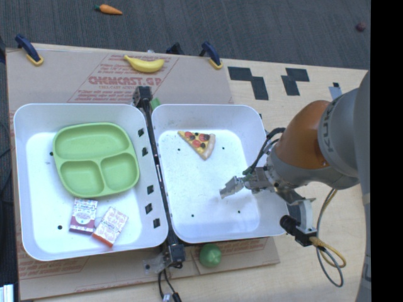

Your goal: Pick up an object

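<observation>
Pizza slice (pixel 199 143), a toy wedge with red and dark toppings, is seen lying flat in the upper part of the right bin (pixel 252 119), its point turned toward the lower right. It is not held by anything. The gripper (pixel 229 189) is found lower in the same bin, near the right wall, well apart from the slice and over bare white floor; whether it is spread or closed cannot be told from this view, and nothing is seen in its grasp. The grey arm (pixel 343 137), with its orange band (pixel 302 140), is extended in from the right over the bin's rim, and cables are seen trailing below the wrist. In the left bin (pixel 25 187) a green divided plate (pixel 96 157) is laid in the upper middle, and two small snack packets (pixel 99 220) are placed side by side near the lower edge. The bins are set touching along a black central divider. Beyond the bins, a toy banana (pixel 145 62) is rested on the cardboard sheet (pixel 189 80) at the top, a green ball (pixel 210 255) is set just below the right bin, and a toy carrot (pixel 110 9) is seen on the dark floor.
</observation>
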